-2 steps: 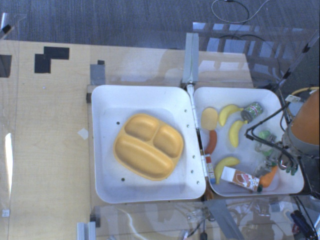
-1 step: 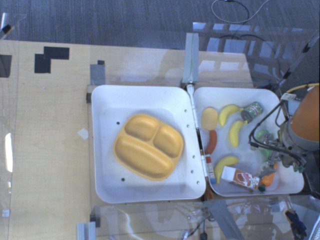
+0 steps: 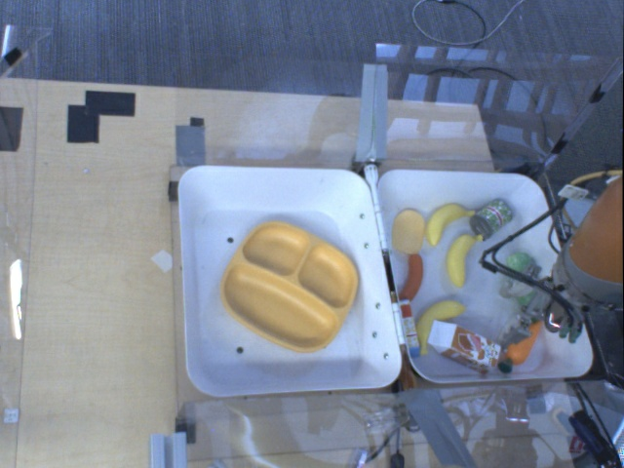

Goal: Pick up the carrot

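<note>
Right now the jaws hang low in the right bin, and I cannot tell if they are apart or together. The carrot lies just below them, touching a small box. A yellow divided plate sits far off in the left bin.

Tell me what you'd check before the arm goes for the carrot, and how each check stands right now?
1. Carrot located, near corner of the right bin: ok.
2. Gripper close above the carrot: ok.
3. Carrot free of neighbours: not ok, the snack packet lies against it.
4. Carrot fully exposed from above: not ok, the gripper partly covers it.
5. Carrot already gripped: cannot tell.
6. Yellow plate out of the way in the left bin: ok.
</note>
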`<action>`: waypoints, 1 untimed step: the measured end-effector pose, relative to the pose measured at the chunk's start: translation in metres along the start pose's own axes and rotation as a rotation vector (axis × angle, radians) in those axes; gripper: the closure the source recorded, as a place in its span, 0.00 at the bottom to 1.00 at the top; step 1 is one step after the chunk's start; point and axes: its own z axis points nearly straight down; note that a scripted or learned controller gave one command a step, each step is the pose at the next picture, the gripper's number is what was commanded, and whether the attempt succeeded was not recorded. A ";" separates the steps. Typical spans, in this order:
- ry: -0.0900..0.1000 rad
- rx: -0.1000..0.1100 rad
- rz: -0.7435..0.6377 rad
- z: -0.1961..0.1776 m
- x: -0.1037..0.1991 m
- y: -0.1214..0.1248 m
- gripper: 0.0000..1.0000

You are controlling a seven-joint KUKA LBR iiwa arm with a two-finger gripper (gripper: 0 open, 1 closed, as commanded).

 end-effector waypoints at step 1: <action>-0.006 -0.003 -0.001 -0.012 -0.002 0.002 1.00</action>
